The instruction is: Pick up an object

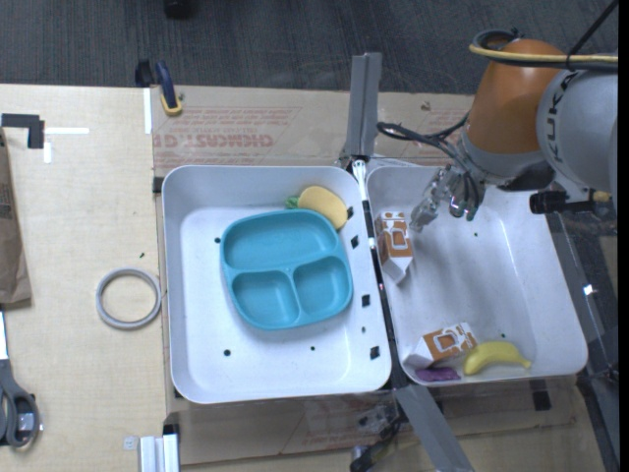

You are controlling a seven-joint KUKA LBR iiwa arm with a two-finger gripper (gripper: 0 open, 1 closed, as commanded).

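My gripper [445, 207] hangs over the back left part of the right bin [531, 264], and its fingers look open with nothing between them. An orange and white carton [395, 241] leans against that bin's left wall, just left of and below the fingertips. At the bin's front lie a second small carton [450, 342], a yellow banana [496, 359] and a purple item [437, 372]. The left bin [192, 332] holds a blue divided plate [287, 268]. A yellow fruit [324, 205] with a green bit beside it sits at the plate's back edge.
A grey ring [128, 296] lies on the bench left of the bins, with scissors [15, 416] at the front left corner. A grey upright post [364, 106] stands behind the wall between the bins. Cables run from the arm's orange band [511, 96].
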